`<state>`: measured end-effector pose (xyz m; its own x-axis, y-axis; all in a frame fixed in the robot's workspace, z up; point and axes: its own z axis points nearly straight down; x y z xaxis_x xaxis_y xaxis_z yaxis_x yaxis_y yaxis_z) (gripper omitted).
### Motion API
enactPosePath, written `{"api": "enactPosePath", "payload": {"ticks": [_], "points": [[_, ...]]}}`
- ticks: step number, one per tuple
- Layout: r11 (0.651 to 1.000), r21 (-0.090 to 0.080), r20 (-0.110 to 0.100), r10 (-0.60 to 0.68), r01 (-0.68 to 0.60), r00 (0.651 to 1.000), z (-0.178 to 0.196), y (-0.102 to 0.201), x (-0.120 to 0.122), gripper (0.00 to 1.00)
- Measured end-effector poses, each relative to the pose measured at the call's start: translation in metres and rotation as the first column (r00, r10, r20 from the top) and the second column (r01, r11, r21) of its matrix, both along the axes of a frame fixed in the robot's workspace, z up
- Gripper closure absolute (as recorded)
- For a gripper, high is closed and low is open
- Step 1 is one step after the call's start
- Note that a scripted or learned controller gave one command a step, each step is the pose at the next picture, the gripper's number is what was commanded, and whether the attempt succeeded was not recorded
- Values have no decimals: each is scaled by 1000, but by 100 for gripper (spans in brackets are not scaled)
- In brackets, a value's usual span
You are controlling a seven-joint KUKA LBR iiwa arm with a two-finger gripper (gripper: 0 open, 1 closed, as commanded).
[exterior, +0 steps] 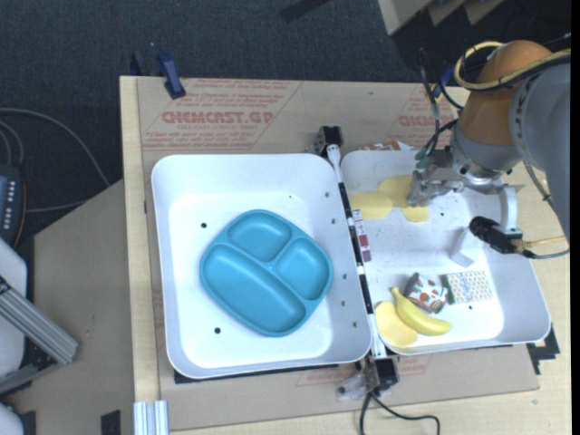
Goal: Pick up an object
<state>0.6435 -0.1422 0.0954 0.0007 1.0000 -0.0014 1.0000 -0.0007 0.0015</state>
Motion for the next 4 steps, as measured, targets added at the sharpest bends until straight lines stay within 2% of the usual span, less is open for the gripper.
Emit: {"api": "enactPosePath", "payload": {"ticks": [1, 2, 3, 4], "points": [[1000, 1, -3, 0, 0, 1000, -11, -25, -31, 100], [1000, 2, -2, 0, 0, 1000, -11, -25, -31, 0], [1000, 0, -2, 1, -1, 1000, -8, 11, 22, 0], [1000, 1, -3, 0, 0, 1000, -11, 16, -2, 0]]}}
